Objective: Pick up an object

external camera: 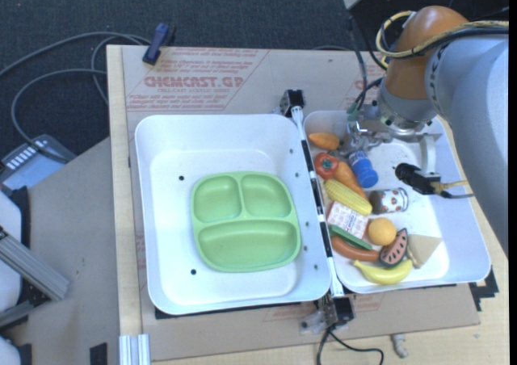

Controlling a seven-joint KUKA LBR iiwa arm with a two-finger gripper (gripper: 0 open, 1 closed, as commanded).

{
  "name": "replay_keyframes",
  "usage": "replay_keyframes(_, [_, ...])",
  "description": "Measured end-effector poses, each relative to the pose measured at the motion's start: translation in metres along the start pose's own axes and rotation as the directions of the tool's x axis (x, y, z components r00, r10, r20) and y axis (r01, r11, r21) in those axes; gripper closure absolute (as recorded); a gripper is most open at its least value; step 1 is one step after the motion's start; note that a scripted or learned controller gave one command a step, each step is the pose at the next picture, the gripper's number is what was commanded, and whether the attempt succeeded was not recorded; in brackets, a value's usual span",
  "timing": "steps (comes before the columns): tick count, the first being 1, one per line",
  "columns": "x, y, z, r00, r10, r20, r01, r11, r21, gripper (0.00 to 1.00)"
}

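Nearest us, the right bin [460, 262] holds toy food in a tight heap: a banana [383, 273], an orange [381, 231], a corn cob [347, 194]. Any could be the pick. Further back lies a blue cylinder [363, 170], and just above it the tool [361, 139] hangs low. We would choose a piece at the heap's edge and come down straight, so neighbours are not nudged. Whether the tool is released or clenched, we cannot tell; the wrist hides it. The left bin [161, 153] carries a green plate [242, 220].
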State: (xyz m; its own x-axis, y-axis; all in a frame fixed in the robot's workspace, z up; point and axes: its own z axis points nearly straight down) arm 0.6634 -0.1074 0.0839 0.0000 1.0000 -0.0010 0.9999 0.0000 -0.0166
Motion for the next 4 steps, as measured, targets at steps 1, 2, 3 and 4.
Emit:
replay_keyframes(1, [-0.042, -0.065, -0.071, 1.000, 0.001, 0.000, -0.001, 1.000, -0.017, 1.00])
replay_keyframes(2, [-0.040, -0.065, -0.070, 1.000, 0.000, -0.001, 0.000, 1.000, -0.016, 0.00])
replay_keyframes(3, [-0.028, -0.131, -0.021, 1.000, 0.000, 0.007, 0.001, 0.999, -0.040, 0.00])
replay_keyframes(4, [-0.030, -0.136, -0.018, 1.000, -0.002, 0.010, 0.003, 0.999, -0.050, 0.00])
